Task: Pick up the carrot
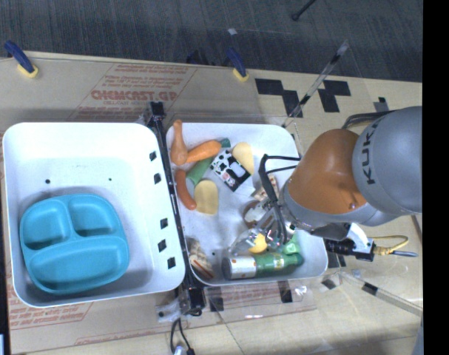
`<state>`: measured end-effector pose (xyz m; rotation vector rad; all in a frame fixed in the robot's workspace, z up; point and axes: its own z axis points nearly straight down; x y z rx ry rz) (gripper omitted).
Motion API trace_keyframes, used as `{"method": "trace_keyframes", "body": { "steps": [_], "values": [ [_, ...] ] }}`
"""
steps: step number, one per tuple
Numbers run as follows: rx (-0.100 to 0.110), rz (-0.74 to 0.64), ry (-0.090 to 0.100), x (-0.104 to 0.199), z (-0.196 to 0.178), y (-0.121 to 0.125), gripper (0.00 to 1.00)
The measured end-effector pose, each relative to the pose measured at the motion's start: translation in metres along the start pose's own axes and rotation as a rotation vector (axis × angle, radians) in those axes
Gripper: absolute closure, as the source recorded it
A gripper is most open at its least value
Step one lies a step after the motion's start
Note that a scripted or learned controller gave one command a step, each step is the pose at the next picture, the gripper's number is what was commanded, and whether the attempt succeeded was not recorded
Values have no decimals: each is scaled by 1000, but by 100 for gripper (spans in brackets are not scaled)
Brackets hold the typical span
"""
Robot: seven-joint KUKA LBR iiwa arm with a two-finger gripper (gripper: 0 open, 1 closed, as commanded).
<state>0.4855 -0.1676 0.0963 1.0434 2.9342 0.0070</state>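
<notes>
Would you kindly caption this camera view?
Gripper low in the right bin, away from the carrot; blue tray left.

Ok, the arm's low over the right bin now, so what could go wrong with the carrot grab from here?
Wrong target: the gripper sits near the green bottle and a yellow piece at the bin's near end, while the carrot lies at the far end.

Crowding: the carrot touches other orange pieces and a green item, so closing fingers may catch a neighbour.

Sweeping across could knock the black-and-white block.
</notes>
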Motion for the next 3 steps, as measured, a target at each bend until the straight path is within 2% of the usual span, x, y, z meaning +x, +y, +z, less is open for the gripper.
{"method": "trace_keyframes", "body": {
  "steps": [1,2,3],
  "values": [
    [14,255,18,-2,2,15,0],
    [16,150,26,0,4,17,0],
    [16,232,26,8,5,89,0]
  ]
}}
